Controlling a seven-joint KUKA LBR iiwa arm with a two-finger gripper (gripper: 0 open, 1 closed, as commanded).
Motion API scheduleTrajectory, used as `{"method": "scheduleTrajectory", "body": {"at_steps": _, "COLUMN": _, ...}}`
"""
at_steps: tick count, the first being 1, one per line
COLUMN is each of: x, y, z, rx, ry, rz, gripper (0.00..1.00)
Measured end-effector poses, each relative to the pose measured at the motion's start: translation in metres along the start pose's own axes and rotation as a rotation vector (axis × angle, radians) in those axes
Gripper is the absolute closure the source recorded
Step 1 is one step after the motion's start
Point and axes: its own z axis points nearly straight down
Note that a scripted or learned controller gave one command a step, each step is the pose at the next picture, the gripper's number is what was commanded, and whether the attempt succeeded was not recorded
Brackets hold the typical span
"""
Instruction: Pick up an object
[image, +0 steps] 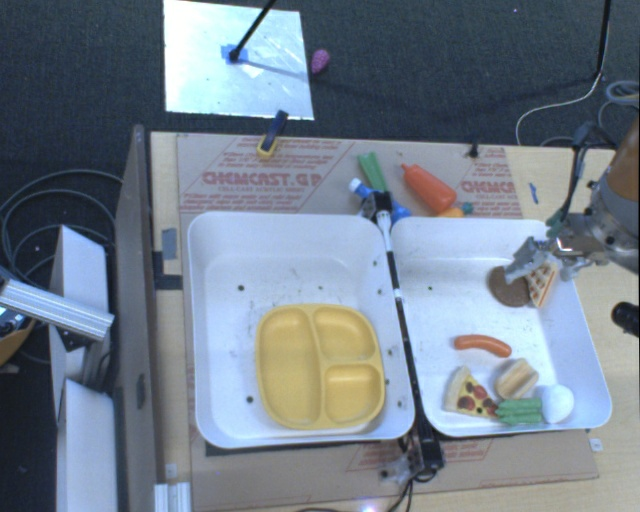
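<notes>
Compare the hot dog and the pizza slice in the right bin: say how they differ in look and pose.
The hot dog is a long, rounded orange-red piece; the pizza slice is a flat yellow wedge with red spots. The hot dog lies apart from the other food, nearly level across the bin; the pizza slice sits nearer the front edge, close beside the bread roll and the green piece. Both lie in the right bin, away from the gripper.

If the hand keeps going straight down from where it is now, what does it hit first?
Most likely the waffle piece lying against the brown cookie in the right bin. The hand sits just above them, pointing down into the bin. Height is hard to judge from this slanted view, so it may already be touching.
</notes>
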Motion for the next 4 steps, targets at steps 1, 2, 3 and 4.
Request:
{"method": "scheduleTrajectory", "body": {"at_steps": 1, "x": -0.02, "y": 0.039, "z": 0.077, "rx": 0.002, "ry": 0.0, "rz": 0.002, "gripper": 0.0}}
{"method": "scheduleTrajectory", "body": {"at_steps": 2, "x": -0.057, "y": 0.03, "z": 0.106, "rx": 0.001, "ry": -0.001, "rz": 0.004, "gripper": 0.0}}
{"method": "scheduleTrajectory", "body": {"at_steps": 3, "x": -0.043, "y": 0.069, "z": 0.167, "rx": -0.005, "ry": -0.001, "rz": 0.0, "gripper": 0.0}}
{"method": "scheduleTrajectory", "body": {"at_steps": 4, "x": -0.056, "y": 0.071, "z": 0.142, "rx": -0.004, "ry": -0.001, "rz": 0.002, "gripper": 0.0}}
